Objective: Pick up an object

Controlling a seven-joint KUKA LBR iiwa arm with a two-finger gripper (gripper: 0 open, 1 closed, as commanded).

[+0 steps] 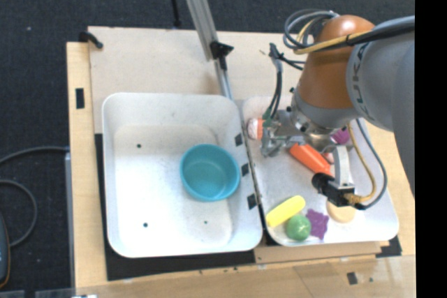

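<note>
Fingers: you can't tell from this angle whether they're spread or closed, since the wrist and cables crowd over them. Nothing is visibly pinched, so don't count a grasp.

Gripper (269,143) sits low in the right bin (380,220), at its left wall, approx. mid-length. Just left of it, against that wall, you see a small orange-pink piece (255,127), close to the gripper; contact can't be judged.

Right of the gripper lies a carrot (311,158), slanted, its upper end near the gripper body. A magenta bit (341,137) shows behind the carrot, under the arm.

Toward the bin's near edge you've got a yellow piece (285,210), w/ a green ball (298,227) touching its lower side, a purple piece (319,223) just beside the ball, and a tan disc (342,213) further right by a black cable fitting.

Above, the orange band (328,73) and grey arm (384,73) come in from the right.

Left bin (140,115) holds a blue bowl (209,172), upright, right of centre, well apart from the gripper.
</note>
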